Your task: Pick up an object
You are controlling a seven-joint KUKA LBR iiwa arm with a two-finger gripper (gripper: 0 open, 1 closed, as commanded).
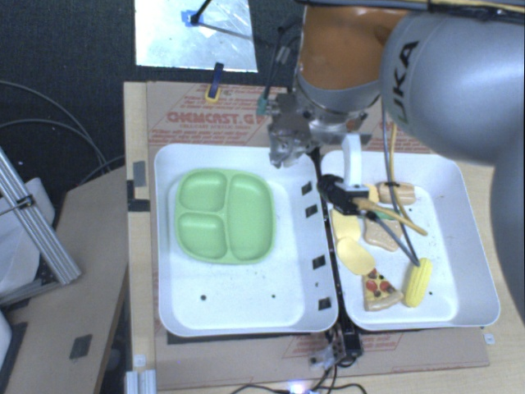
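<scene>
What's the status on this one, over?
Gripper over far right corner of left bin. In right bin, pizza slice and corn, apart from gripper. Nearest it, green plate.

You had a pale green plate (pixel 225 216) with three compartments lying flat, open side up, in the left bin (pixel 246 306). In the right bin (pixel 459 245), small toy foods were clustered along its left side. A pizza slice (pixel 380 290) lay nearest, with a yellow corn cob (pixel 417 281) just right of it. A flat yellow disc (pixel 356 256) lay just beyond the pizza, a tan biscuit-like piece (pixel 380 235) farther back, and a bun-coloured piece (pixel 394 193) farthest.
</scene>
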